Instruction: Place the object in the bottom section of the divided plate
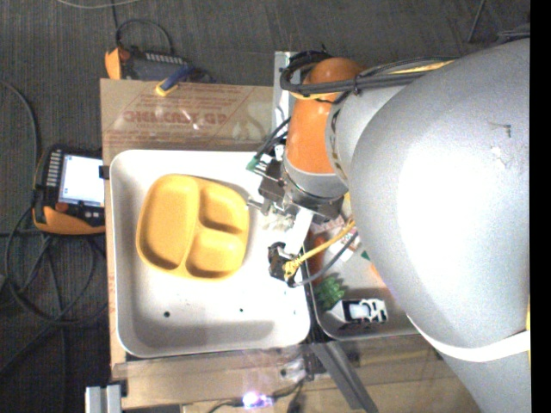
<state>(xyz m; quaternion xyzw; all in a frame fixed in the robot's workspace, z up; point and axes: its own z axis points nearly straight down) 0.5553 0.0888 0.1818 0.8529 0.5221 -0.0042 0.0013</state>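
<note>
Yellow divided plastic plate lies in the left shallow white bin, sections bare. End effector hangs at the bins' shared edge beside the plate; can't tell its grip state. Small green object sits in the right white bin. Risk: empty grasp, or a drop into the wrong section.

Glossy yellow plastic divided plate in a smooth, matt white plastic bin.

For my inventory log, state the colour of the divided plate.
Yellow; the divided plate shows best in the camera view.
</note>
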